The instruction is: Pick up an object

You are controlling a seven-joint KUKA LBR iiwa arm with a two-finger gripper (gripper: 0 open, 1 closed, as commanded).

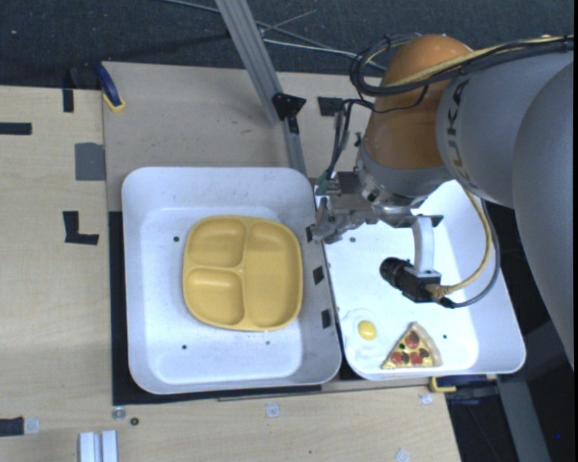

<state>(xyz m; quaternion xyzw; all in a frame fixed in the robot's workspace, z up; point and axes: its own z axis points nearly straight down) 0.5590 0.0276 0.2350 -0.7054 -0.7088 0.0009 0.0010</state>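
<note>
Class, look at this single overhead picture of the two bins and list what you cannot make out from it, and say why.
1. The gripper: the arm's wrist covers it in the camera view, so its state is unclear.
2. The right bin: its upper part lies under the arm.
3. The fried egg toy: too small for detail.
4. The pizza slice toy: its toppings are too small to name.
</note>
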